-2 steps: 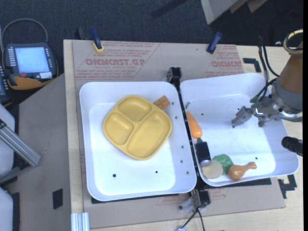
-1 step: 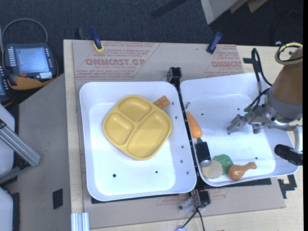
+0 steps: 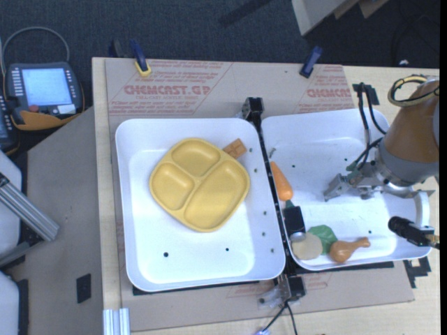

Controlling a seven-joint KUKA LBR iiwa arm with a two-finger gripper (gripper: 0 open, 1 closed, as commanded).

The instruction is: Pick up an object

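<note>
Gripper (image 3: 347,185) hangs over the middle of the right bin (image 3: 328,132), fingers spread, nothing between them. Carrot (image 3: 281,181) lies well to its left against the bin's left wall. Below and slightly left of the gripper, near the bin's front edge: green piece (image 3: 325,234), cream round piece (image 3: 306,246), drumstick (image 3: 348,248). Yellow divided plate (image 3: 200,184) sits far left in the left bin (image 3: 140,243)

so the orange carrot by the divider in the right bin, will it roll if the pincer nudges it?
Probably. The carrot looks round and tapered, so a side push would likely swing it in an arc rather than slide it straight. It looks like smooth plastic, so possibly slick between fingers. It lies beside the right bin's left wall, which may stop a roll that way.
</note>
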